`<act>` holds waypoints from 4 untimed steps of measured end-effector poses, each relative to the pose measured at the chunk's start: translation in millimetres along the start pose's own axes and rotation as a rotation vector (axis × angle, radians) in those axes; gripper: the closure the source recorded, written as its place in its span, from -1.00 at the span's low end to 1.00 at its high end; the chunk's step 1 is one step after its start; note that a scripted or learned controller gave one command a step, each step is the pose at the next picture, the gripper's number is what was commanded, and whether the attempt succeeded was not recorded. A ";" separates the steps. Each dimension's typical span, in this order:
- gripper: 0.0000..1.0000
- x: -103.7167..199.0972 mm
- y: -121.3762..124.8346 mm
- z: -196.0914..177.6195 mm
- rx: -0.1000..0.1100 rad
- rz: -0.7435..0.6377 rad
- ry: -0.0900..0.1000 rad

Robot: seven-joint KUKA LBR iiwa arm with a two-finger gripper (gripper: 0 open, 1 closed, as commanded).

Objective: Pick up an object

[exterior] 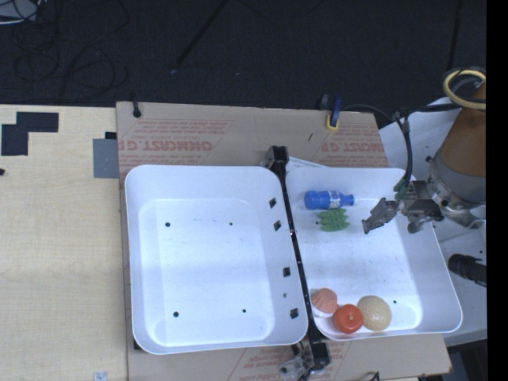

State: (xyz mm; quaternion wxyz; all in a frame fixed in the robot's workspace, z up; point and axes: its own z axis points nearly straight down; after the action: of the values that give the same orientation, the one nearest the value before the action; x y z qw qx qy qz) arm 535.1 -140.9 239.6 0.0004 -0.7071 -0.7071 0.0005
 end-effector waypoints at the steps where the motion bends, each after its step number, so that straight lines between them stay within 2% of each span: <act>1: -1.00 -51.9 -13.1 -98.5 -0.009 0.004 -0.005; 2: -1.00 -73.3 -15.7 -127.9 -0.002 0.001 -0.001; 3: -1.00 -73.2 -21.3 -185.5 -0.006 -0.002 -0.002; 4: -1.00 -73.6 -61.3 -293.4 -0.011 -0.001 -0.004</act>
State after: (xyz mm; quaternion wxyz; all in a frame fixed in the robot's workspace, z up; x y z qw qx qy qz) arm 474.2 -214.5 533.1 -0.0051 -0.7067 -0.7075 -0.0019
